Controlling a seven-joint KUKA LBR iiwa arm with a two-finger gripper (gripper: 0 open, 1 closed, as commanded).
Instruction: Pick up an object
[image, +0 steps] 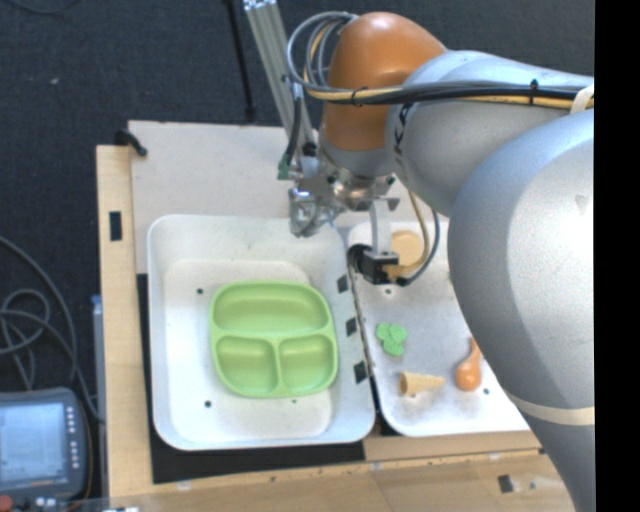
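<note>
The claw (312, 212) is seen over the left bin's (175, 300) far rim; whether apart or together cannot be told. The green 3-compartment plate (272, 337) is centred there, and its raised rim is best targeted.

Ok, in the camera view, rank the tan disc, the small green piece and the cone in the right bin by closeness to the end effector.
Measured from the end effector:
1. The tan disc, at the far end of the right bin.
2. The small green piece, mid-bin.
3. The cone, near end.
</note>
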